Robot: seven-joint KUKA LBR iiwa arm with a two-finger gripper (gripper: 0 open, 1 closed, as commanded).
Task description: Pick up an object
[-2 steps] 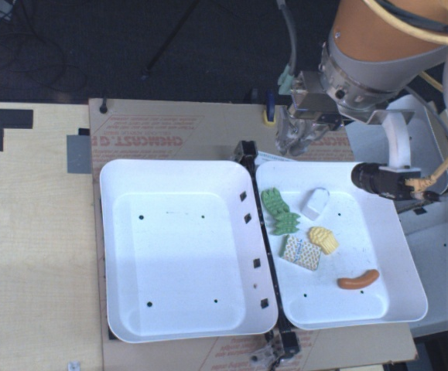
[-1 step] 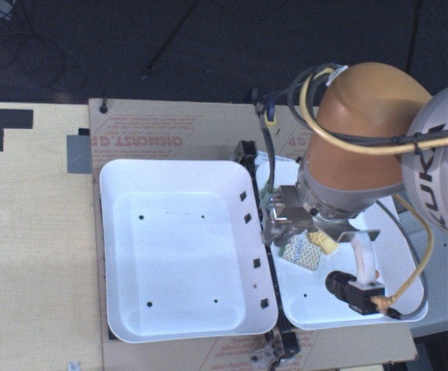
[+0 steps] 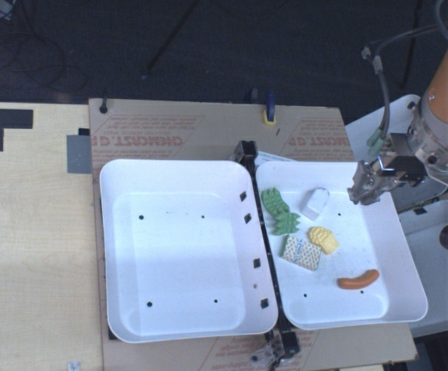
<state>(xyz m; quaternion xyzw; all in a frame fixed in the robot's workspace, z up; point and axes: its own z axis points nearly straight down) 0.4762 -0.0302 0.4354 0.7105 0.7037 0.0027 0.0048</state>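
Left bin (image 3: 123,207): shallow, white, its floor bare; it borders the right bin (image 3: 398,284) along a dark central divider (image 3: 256,230). Just right of the divider lies a green leafy piece (image 3: 278,211), close against the bin wall; a grasp here risks a finger striking the wall or divider. Below it sit a patterned square packet (image 3: 302,252) and a yellow corn-like piece (image 3: 323,239), touching or nearly so; a closing grip may catch both or push one aside. A small white block (image 3: 315,202) lies above them, pale against the floor. An orange sausage (image 3: 358,280) lies apart, near the front; its rounded form would likely roll or slip from the fingers. Gripper (image 3: 365,188): at the bin's right rim, above the floor, nothing visible between its fingers; whether the jaws stand open or closed cannot be told.
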